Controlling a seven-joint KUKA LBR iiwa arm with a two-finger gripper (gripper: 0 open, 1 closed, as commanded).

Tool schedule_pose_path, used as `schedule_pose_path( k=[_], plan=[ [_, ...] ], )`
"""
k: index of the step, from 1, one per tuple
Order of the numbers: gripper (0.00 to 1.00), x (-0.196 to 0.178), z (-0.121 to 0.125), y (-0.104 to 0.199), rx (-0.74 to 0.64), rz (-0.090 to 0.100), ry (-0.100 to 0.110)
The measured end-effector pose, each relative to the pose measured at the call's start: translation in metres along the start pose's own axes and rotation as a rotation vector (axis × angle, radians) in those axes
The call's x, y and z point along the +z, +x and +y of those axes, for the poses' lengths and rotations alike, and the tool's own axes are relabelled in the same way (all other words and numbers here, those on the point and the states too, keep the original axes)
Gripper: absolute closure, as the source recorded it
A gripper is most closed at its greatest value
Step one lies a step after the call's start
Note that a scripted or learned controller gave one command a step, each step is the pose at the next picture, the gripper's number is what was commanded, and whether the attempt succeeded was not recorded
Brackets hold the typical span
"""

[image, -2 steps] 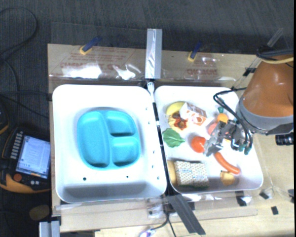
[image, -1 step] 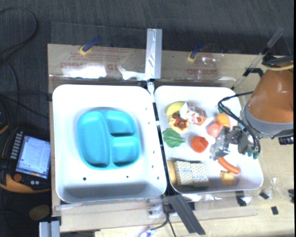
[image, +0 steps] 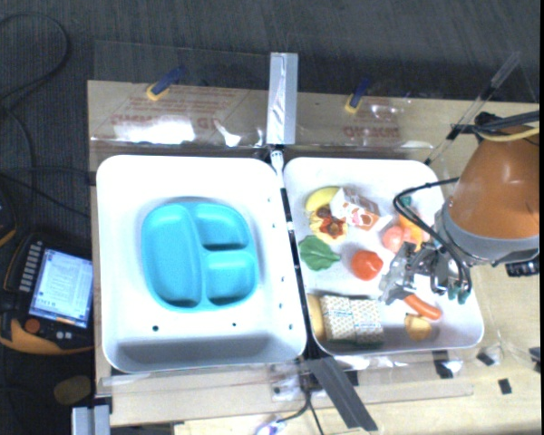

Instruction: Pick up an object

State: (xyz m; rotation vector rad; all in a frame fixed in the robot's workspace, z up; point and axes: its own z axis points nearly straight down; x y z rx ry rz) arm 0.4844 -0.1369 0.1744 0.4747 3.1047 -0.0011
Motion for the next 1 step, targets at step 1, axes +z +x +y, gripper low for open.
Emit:
schedule_pose_path(
  k=[1],
  plan=[
    [1.00,0.0131,0.0020,0.0011,-0.052,0.001,0.001]
  ],
)
